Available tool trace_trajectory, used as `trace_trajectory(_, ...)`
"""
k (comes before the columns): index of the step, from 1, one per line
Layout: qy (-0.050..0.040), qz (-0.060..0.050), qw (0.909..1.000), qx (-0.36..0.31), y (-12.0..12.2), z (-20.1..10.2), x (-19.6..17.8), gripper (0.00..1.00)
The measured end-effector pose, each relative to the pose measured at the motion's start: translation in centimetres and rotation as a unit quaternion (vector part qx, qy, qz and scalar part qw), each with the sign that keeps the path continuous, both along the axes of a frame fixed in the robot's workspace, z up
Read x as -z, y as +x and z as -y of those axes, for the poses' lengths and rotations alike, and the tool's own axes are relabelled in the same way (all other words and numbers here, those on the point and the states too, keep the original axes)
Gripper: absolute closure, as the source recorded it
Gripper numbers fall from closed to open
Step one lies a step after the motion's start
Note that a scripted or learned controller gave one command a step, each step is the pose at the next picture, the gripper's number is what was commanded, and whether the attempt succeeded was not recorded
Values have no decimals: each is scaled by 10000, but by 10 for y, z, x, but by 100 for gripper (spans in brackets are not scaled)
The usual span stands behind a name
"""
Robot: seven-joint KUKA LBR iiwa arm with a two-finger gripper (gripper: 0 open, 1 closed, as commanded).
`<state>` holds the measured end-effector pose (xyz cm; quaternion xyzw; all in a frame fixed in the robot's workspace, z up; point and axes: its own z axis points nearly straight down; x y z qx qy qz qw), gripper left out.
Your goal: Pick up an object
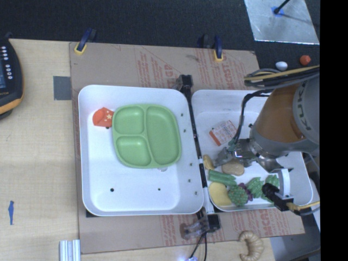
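Two shallow white bins sit side by side on a sheet of cardboard clamped to a pale wooden bench (38,162). The left bin (98,189) holds a green divided plate (147,136) lying flat near its far half, with a small red object (102,117) touching the plate's left edge.

The right bin (217,99) holds a cluster of small toy foods crowded into its near left corner. There is a tan, potato-like piece (233,168), a long green piece (222,177) just near of it, a yellow rounded piece (218,194) against the near wall, and a dark purple and green bunch (238,194) beside that. A small white and orange packet (222,131) lies apart from the rest, toward the far side.

The grey arm, with its orange band (277,118), reaches in from the right and hangs over the right bin. Its gripper (237,151) sits low, just above the tan piece, at the far edge of the cluster. Whether it is spread or closed I cannot tell, as the wrist hides the tips. Nothing can be seen pinched in it.

The step in hand looks like lowering onto a piece to pick. To do it well, I would judge the tan piece the best target, since it lies directly beneath and on top of the pile. The pieces touch one another, so a straight descent, centred on the tan piece, should avoid shoving neighbours. The lone packet is flat and likely harder to grip.
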<state>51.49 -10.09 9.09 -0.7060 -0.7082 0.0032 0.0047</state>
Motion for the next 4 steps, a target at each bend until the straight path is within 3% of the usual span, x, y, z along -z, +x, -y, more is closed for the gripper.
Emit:
trace_trajectory(1,-13,69,10000,-11,61,0,-2,0)
trace_trajectory(2,-22,84,10000,-21,141,23,-2,0)
trace_trajectory(3,-10,9,10000,13,71,50,-1,0)
trace_trajectory(4,-6,24,10000,-3,56,34,-1,0)
